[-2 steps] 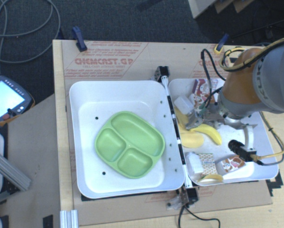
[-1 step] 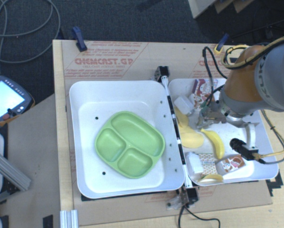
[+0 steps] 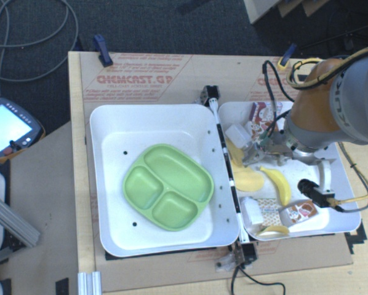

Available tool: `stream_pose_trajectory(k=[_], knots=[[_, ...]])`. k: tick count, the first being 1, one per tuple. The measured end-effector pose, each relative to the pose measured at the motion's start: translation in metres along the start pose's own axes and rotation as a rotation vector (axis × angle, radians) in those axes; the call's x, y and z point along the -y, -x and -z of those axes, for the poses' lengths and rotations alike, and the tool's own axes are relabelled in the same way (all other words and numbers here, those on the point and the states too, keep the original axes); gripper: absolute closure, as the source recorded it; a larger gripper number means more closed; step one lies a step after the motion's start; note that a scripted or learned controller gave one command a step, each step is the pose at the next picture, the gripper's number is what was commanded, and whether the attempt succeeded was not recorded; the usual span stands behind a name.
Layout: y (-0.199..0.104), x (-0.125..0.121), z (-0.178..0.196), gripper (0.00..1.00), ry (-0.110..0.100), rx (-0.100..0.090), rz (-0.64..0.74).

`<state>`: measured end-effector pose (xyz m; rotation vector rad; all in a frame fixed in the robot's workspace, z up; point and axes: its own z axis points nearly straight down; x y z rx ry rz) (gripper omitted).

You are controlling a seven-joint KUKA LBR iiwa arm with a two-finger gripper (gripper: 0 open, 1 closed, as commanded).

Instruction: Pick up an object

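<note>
Claw (image 3: 253, 154) low in right bin (image 3: 347, 223), left side, beside banana (image 3: 278, 183); finger state cannot tell. Advice: centre over banana's middle, descend straight, avoid packets (image 3: 298, 212) nearby, lift slowly.

Robotics lab: plywood bench (image 3: 141, 78) (clamped), 2 white bins (image 3: 110, 226), loose cables (image 3: 24, 35), teach pendant (image 3: 8, 131).
</note>
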<state>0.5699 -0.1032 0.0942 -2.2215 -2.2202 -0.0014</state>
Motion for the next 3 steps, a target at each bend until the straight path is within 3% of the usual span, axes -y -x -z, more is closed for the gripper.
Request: stream_pose_trajectory(k=[1,2,3], knots=[[0.016,0.074,-0.009,0.0,0.001,0.002,-0.001],[0.015,0.072,0.001,1.0,0.005,0.001,0.0],[-0.045,0.048,0.09,1.0,0.001,0.001,0.002]])
